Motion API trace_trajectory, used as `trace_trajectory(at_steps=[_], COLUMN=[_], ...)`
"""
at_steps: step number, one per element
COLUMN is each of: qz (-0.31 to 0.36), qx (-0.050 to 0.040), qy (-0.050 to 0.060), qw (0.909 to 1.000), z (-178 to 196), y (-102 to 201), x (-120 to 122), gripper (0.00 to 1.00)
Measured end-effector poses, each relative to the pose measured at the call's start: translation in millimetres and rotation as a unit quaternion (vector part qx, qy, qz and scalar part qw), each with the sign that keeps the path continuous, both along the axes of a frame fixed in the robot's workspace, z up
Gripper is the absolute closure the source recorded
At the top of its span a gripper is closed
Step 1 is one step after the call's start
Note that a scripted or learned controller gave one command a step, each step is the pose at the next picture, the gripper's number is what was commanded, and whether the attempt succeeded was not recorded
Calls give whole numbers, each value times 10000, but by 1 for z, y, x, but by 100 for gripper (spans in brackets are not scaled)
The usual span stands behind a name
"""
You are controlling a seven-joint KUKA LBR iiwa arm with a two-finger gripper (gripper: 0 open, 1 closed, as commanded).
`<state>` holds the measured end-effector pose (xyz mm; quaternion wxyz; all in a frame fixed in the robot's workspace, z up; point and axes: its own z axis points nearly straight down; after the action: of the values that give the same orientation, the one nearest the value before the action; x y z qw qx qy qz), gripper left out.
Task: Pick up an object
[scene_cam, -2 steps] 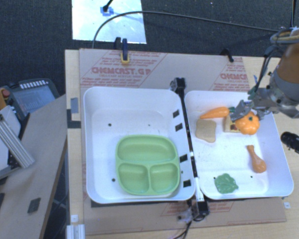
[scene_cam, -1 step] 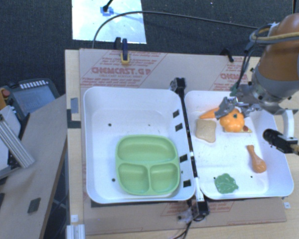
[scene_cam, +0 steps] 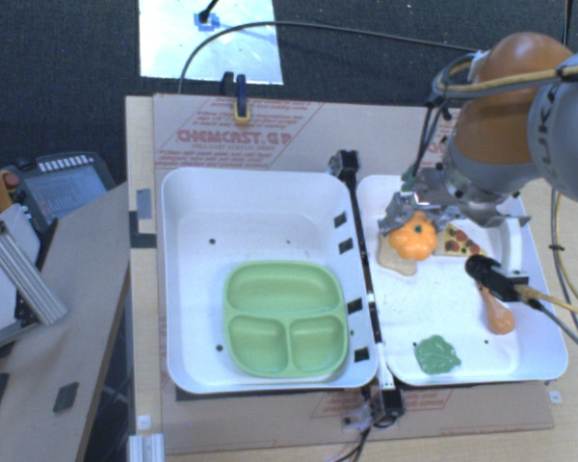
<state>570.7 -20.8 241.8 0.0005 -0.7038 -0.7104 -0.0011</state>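
Orange rounded pumpkin toy (scene_cam: 413, 239) sits at metal gripper (scene_cam: 403, 215), right bin (scene_cam: 539, 354)

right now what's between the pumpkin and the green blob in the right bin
Nothing: in the camera view the stretch from the pumpkin down to the green blob is bare white bin floor.

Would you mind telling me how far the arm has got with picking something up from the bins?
Done: the arm has reached into the right bin, and its gripper sits low over the orange pumpkin toy. In hand: nothing visibly held; the pumpkin looks to be resting on the bin floor beside the pizza slice. Left: grasp and lift. The green leafy piece and green tray lie untouched.
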Motion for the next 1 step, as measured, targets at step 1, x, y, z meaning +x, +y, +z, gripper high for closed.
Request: trace_trajectory(at_steps=[1], qz=[2], qx=[-2], qy=[4], qw=[10000], z=[-13], y=[58], x=[-1], gripper=[100])
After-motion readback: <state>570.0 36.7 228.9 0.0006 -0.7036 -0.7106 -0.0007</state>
